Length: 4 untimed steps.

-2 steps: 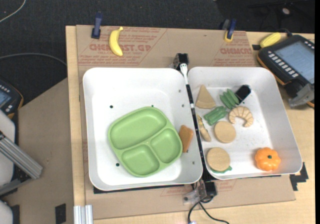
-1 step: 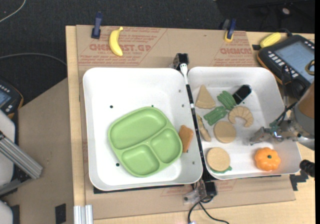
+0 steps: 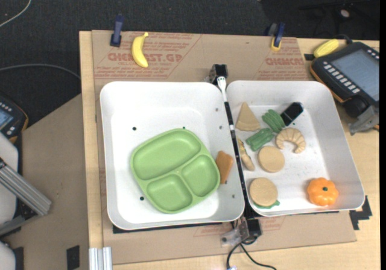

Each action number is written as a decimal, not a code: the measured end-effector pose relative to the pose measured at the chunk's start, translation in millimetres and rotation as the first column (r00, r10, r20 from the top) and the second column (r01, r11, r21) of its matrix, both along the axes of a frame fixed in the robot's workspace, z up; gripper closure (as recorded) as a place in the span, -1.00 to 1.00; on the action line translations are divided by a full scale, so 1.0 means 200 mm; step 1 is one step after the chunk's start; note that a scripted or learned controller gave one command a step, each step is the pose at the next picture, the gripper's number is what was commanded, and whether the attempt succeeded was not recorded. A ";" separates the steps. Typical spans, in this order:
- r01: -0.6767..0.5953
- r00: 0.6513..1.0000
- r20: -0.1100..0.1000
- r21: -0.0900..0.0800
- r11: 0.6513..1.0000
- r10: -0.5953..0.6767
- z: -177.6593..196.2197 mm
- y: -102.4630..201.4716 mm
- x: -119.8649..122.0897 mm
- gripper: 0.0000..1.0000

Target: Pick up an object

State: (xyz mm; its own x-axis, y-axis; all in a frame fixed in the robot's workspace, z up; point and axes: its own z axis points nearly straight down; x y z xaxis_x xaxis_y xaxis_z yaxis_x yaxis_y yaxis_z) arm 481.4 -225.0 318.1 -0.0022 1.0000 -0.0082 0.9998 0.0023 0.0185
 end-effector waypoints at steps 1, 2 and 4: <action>-0.004 1.000 0.004 0.002 1.000 0.004 0.89 0.26 0.00 -1.00; -0.005 1.000 -0.029 0.012 1.000 0.005 0.31 0.68 0.02 -1.00; 0.001 0.999 -0.036 0.012 1.000 -0.001 -0.71 0.88 -0.02 1.00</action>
